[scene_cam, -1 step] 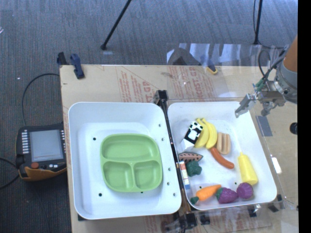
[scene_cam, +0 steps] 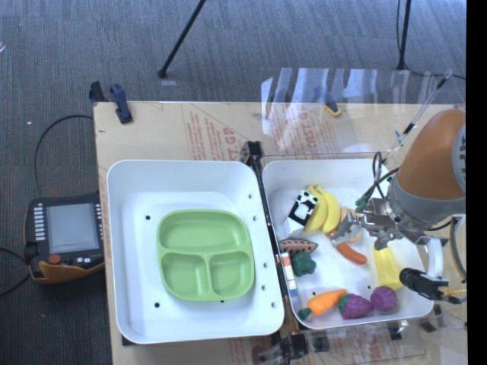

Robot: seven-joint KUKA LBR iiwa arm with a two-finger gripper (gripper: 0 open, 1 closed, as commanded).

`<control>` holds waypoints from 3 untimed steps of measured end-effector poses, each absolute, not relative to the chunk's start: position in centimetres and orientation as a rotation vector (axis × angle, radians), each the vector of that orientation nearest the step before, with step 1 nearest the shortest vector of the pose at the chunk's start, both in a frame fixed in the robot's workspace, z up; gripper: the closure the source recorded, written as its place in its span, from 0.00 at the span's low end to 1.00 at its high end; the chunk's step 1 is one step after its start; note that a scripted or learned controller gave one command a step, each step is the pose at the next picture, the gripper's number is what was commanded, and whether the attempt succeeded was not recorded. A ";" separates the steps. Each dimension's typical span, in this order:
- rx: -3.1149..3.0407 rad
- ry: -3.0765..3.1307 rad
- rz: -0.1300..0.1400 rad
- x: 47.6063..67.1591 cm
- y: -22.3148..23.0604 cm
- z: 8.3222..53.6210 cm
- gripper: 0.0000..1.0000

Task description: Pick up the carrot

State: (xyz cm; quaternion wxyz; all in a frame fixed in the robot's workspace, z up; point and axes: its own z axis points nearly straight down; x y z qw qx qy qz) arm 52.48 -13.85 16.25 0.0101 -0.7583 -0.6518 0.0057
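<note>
Camera view is showing the carrot [scene_cam: 326, 301] lying near the front wall of the right bin [scene_cam: 335, 167], beside purple toys, likely dropped loose for picking. Hovering over the sausage [scene_cam: 351, 253], the hand [scene_cam: 364, 225] is blurred; its opening I cannot tell.

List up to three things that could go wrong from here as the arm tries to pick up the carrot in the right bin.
1. The gripper hangs near the hot dog, not the carrot, so it may grab the wrong item.
2. The purple fruit crowds the carrot and may get knocked.
3. The carrot lies near the right bin wall, limiting finger room.
</note>
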 end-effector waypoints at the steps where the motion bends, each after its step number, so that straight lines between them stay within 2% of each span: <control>1: -1.997 -2.410 0.006 47.4 -9.7 8.3 0.00; 2: -2.000 -2.394 0.012 47.3 -9.7 8.7 1.00; 3: -2.173 -2.257 0.006 47.6 -8.6 14.3 1.00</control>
